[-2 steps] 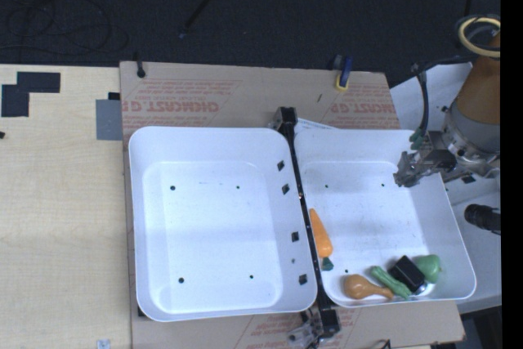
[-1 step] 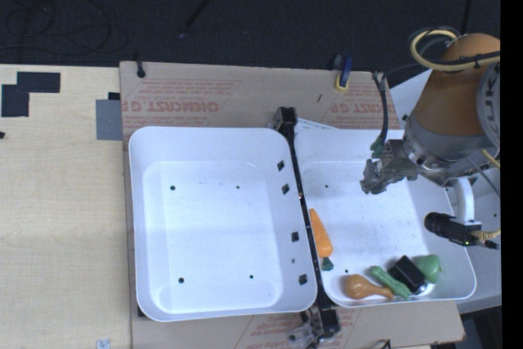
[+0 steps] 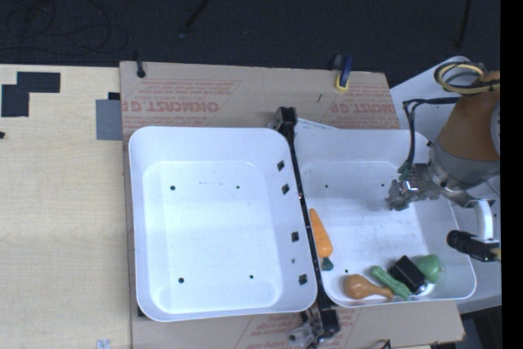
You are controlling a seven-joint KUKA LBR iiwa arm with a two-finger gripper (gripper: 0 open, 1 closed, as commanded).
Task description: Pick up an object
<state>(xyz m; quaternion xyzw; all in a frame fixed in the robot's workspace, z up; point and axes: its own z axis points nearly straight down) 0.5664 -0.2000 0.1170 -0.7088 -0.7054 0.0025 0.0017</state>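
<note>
The objects I could pick lie along the near side of the right shallow white bin: a small orange carrot-shaped toy against the left wall, and toward the near corner a tan gourd-shaped toy, a green stalk-like toy, a black block and a round green piece, clustered together. My gripper hangs above that bin's far right part, well apart from them; I cannot tell how it is set. The left white bin sits alongside.
</note>
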